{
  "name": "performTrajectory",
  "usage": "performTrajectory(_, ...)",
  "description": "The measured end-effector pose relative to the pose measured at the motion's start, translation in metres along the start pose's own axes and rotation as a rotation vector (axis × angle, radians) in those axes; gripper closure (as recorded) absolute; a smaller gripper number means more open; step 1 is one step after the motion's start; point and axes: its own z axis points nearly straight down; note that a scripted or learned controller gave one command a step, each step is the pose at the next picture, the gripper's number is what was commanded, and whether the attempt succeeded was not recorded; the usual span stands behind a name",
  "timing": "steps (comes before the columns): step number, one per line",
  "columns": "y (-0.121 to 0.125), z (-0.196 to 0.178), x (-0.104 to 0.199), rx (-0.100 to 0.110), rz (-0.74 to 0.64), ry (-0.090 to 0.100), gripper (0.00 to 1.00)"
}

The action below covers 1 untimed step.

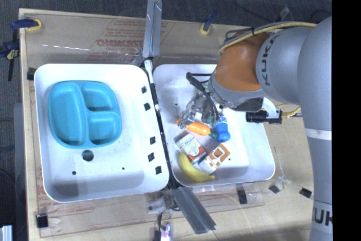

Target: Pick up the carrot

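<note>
Take the right bin [256, 161] as your reference. You will find the carrot [197, 128] lying near the middle of that bin, its long axis running roughly left to right. The gripper [198, 110] sits directly above the carrot, at its far side, with the grey arm [293, 65] and its orange band [240, 68] reaching in over the bin's far right corner. You cannot tell from this view whether the gripper is released or clenched.

A blue object [221, 131] lies just beside the carrot's right end. Two small cartons [192, 147] [217, 156] lie nearer the bin's front edge, and a banana [194, 171] lies along that front edge. The left bin [51, 178], adjoining the reference bin, holds a blue divided tray [84, 113].
</note>
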Motion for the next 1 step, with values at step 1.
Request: performTrajectory(1, 0.024, -0.094, 0.02, 0.001, 0.081, 0.003, 1.0)
